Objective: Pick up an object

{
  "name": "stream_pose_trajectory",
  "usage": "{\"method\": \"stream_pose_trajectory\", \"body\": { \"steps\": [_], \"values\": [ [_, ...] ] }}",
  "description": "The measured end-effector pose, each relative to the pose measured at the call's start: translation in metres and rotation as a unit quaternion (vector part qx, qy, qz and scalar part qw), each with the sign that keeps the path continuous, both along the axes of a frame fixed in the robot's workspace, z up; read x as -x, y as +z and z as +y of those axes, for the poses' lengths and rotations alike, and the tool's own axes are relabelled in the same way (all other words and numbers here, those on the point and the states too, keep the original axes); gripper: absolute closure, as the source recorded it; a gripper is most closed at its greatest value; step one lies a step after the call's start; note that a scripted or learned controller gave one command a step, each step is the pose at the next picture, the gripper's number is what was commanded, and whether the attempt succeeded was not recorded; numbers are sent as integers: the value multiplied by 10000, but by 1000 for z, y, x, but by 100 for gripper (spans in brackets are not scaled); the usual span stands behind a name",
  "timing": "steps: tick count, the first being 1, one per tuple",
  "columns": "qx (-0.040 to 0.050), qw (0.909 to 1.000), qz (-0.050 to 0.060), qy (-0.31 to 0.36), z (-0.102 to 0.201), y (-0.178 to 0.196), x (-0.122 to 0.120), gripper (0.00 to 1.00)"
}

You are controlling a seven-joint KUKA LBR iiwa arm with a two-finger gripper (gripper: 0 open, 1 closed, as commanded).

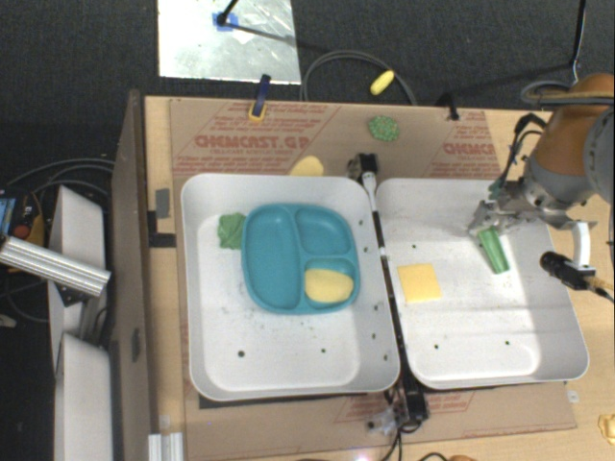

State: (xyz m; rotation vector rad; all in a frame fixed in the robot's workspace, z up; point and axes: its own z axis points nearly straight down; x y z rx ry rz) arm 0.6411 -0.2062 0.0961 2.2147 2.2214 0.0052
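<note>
A green cylinder (496, 254) lies in the right bin (461, 339), near its far right side. My gripper (492, 221) hangs directly over the cylinder's upper end, touching or nearly touching it. The grey arm with its orange band (567, 142) comes in from the right. A flat yellow square (419, 282) rests in the same bin, to the left of the cylinder. In the left bin (288, 358) sits a blue divided plate (274, 257) with a yellow lump (328, 284) in its lower right compartment. A green leafy piece (231, 229) lies at the plate's left edge.
A black part of the arm's gear (567, 269) juts over the right bin's right side. On the cardboard behind the bins lie a yellow item (307, 167) and a green round item (383, 128). Cables run along the back.
</note>
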Motion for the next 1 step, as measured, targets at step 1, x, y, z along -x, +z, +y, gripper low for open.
{"method": "stream_pose_trajectory", "body": {
  "steps": [1],
  "values": [
    [-17, 10000, -15, 54, 95, 48, -31, 100]
  ]
}}
